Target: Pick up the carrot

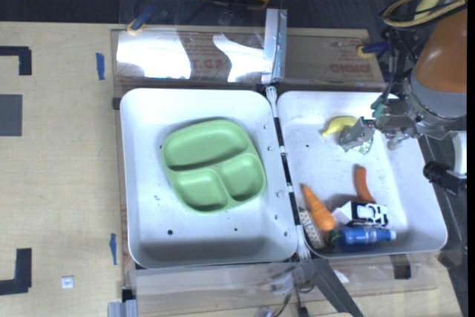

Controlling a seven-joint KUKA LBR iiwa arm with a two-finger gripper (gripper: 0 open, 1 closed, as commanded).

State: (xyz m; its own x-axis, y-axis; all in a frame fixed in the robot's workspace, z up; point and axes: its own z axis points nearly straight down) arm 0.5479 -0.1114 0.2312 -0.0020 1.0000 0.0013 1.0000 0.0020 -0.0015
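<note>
right bin (415,230): carrot (319,209) lies well below the tool (358,136); grip state unclear

A green divided plate (214,165) lies in the left bin (141,182).

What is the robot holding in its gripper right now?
It cannot be told for sure. The gripper sits low in the right white bin, right beside the yellow banana. The orange carrot lies apart, untouched.

Glossy plastic green tray (214,164), matt wooden bench (59,182)
</note>
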